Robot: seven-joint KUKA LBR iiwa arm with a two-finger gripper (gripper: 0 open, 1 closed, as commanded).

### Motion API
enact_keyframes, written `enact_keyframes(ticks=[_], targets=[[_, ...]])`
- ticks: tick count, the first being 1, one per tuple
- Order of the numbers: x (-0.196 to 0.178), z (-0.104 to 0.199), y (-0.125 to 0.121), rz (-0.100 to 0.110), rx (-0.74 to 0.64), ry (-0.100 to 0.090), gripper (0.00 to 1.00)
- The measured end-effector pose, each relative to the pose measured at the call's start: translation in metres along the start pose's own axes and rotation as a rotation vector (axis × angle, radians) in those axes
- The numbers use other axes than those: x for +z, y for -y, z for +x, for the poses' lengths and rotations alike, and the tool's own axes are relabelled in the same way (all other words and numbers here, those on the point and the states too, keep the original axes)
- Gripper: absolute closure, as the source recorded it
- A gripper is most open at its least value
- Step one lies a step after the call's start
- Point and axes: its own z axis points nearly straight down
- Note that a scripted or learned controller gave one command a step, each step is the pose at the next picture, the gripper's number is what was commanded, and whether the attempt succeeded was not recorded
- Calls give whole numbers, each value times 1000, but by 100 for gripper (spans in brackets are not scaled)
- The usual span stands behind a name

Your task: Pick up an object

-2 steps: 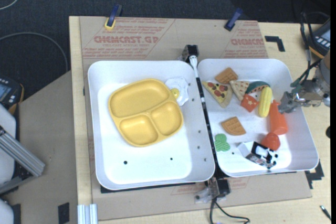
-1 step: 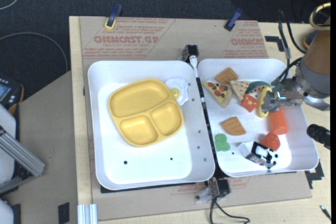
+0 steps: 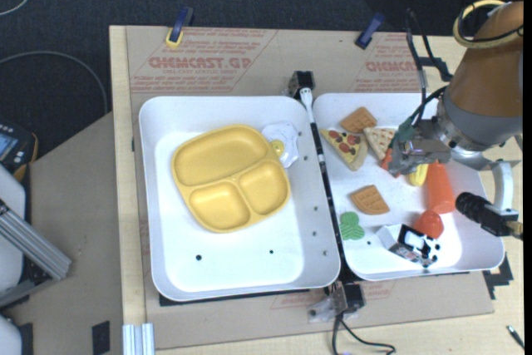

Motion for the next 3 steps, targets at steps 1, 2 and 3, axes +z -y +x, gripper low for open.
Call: enact_keyframes(ticks=[1,2,3], targets=[[-12,47,-14,-5,-1,2,100],[-20,98,-33,-5,-1,1,100],[4,142,-43,1,1,1,100]])
